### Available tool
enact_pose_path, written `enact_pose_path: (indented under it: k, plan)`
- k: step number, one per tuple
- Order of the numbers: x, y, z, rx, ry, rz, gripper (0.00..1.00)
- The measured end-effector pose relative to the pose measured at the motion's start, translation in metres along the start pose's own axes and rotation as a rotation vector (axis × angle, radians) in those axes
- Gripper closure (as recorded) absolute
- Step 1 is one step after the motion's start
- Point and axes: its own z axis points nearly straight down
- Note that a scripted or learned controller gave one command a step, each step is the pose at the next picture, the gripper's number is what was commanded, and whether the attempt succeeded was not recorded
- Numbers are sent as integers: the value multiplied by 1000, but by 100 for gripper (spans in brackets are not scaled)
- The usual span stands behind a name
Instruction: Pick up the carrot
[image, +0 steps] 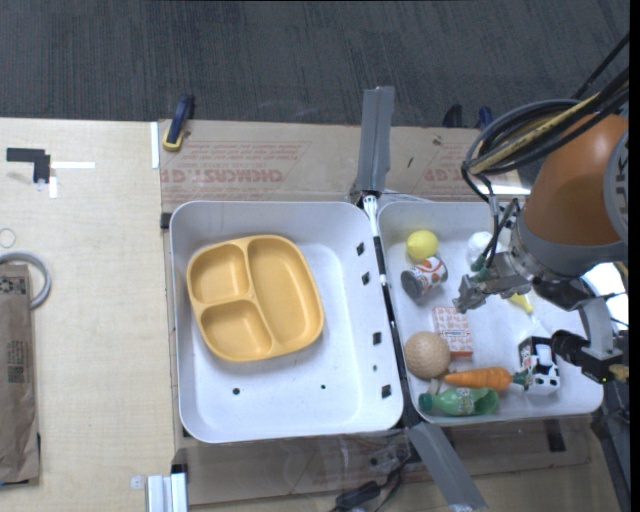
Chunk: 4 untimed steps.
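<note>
One carrot (480, 378) lies in right bin (590, 405) w/ gripper (472, 297) above, apart from it; can't tell its state.

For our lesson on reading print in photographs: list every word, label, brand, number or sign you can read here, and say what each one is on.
"CHEMCO?": red print, upside down, on the cardboard sheet behind the bins; only partly legible, the rest too blurred.
Brown paper bag at the left edge: dark print, too small to read.
Small can in the right bin: label unreadable.
Red and white box above the carrot: print too small to read.
</note>
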Motion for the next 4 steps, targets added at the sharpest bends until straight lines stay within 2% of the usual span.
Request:
enact_pose_path:
  k: [1,2,3,4]
  plan:
    - [-28,80,-13,-2,1,-40,100]
    - [19,144,-37,-4,-1,-187,100]
    - [-17,139,-138,-4,0,-157,100]
    - [39,150,-36,-3,1,-307,100]
